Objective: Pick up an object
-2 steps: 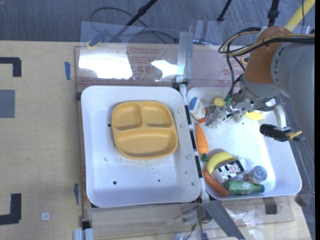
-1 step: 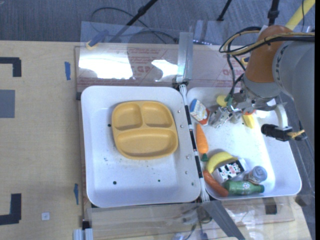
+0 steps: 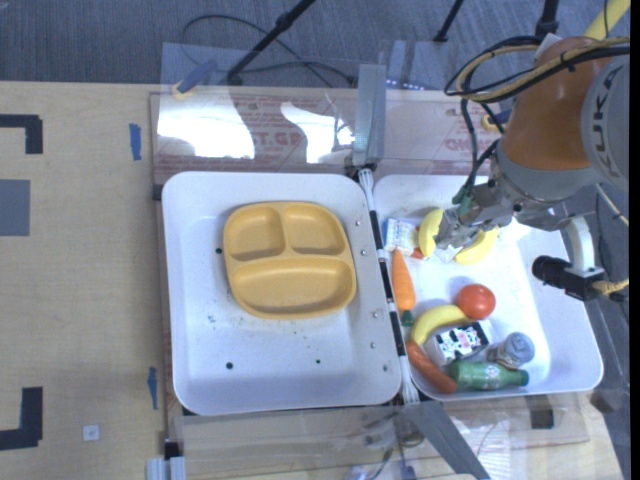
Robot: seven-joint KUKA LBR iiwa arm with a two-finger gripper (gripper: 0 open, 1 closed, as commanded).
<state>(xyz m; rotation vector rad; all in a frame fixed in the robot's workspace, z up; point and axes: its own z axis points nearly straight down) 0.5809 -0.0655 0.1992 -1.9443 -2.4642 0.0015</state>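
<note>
Gripper (image 3: 458, 230) sits between two bananas: one (image 3: 430, 232) at its 9 o'clock, upright axis, other (image 3: 478, 248) at 4; jaw state unclear.

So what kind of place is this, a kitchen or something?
Probably a robot lab, not a kitchen. A grey and orange robot arm reaches over two white bins on a wooden bench. The food, like the tomato, looks like toys, and stand legs sit on the carpet behind.

Yellow tray (image 3: 289, 259), red tomato (image 3: 477, 299), white bins (image 3: 190, 268).
</note>
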